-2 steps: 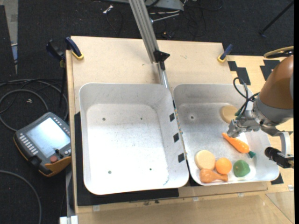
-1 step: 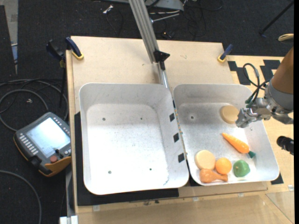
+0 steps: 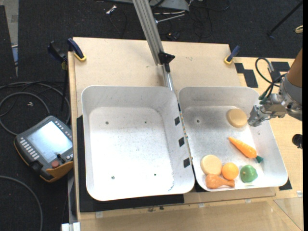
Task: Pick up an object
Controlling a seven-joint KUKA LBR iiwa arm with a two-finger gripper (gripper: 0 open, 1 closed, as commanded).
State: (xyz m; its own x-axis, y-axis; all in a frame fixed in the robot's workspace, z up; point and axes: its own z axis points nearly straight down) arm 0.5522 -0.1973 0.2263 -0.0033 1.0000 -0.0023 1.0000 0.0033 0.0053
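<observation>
One gripper sits low over the right bin, at its upper right part; finger spread cannot be judged here, and nothing is seen held. The nearest candidate, a tan round piece, lies just beside the gripper toward the bins' shared divider, level with it. It is rounded, so approach angle likely matters little. The carrot lies nearer the camera, long axis running diagonally. Further toward the front rim: pale disc, orange, green fruit.
</observation>
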